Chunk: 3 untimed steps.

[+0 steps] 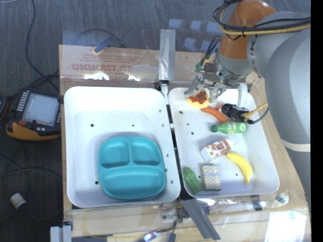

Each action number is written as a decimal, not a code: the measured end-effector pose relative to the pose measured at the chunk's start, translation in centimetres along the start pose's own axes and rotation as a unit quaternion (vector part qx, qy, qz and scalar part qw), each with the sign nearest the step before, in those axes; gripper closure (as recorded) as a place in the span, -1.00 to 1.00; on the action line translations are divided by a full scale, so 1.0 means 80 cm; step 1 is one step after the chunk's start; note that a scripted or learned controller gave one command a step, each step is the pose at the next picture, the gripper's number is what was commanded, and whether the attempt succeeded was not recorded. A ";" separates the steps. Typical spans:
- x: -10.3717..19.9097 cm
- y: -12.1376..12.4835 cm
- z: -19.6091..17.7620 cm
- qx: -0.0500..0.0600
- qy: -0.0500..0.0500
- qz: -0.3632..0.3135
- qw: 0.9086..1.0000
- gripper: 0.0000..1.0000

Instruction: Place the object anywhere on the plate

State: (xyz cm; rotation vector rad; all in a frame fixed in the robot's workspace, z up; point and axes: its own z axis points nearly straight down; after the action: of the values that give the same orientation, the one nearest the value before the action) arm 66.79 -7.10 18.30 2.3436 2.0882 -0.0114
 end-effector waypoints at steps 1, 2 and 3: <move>0.054 -0.096 0.001 0.000 0.003 0.031 1.000 1.00; 0.124 -0.151 0.001 0.001 0.004 -0.093 0.996 1.00; 0.124 -0.152 0.001 0.001 0.004 -0.093 0.996 -1.00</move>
State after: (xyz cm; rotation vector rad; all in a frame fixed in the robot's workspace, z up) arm 55.89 4.18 18.21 2.1446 2.3021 -0.0047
